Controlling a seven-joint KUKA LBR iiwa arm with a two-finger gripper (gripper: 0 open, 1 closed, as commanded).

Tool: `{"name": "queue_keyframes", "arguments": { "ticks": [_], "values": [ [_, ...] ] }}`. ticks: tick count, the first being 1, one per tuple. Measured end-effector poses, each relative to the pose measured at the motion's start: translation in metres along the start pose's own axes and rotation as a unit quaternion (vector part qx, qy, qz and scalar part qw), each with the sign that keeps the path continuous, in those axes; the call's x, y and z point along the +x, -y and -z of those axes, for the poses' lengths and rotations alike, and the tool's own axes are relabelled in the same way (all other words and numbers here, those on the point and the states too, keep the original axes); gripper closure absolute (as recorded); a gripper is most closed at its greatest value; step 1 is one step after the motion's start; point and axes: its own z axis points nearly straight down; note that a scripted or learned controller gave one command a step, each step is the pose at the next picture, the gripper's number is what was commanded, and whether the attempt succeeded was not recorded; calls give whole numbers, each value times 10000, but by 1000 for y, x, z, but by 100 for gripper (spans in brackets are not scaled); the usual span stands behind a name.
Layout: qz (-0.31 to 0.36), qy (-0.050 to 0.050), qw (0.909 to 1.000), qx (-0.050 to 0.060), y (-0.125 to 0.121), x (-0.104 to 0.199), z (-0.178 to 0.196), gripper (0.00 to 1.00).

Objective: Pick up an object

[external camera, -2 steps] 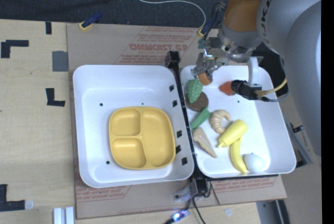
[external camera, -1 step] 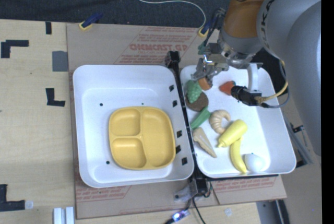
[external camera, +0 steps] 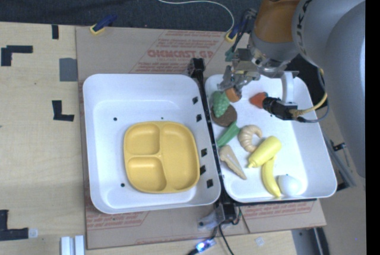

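Your pincer (external camera: 233,86) sits low over the right bin's (external camera: 314,188) far-left corner, and I can't tell its state from this angle; a small orange-and-dark piece (external camera: 233,94) lies right at its tip, touching the green leafy toy (external camera: 221,105). That piece looks like light, hard, slick plastic, so you'd want to pinch across its narrow middle. Further out: a brown disc (external camera: 225,116), croissant (external camera: 249,135), cone (external camera: 232,161), banana (external camera: 271,179), and a yellow divided plate (external camera: 161,156) in the left bin (external camera: 101,129).
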Motion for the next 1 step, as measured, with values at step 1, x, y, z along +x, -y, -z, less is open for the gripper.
{"name": "queue_keyframes", "arguments": {
  "ticks": [1],
  "values": [
    [5,-6,10000,-10,4,9,18,100]
  ]
}}
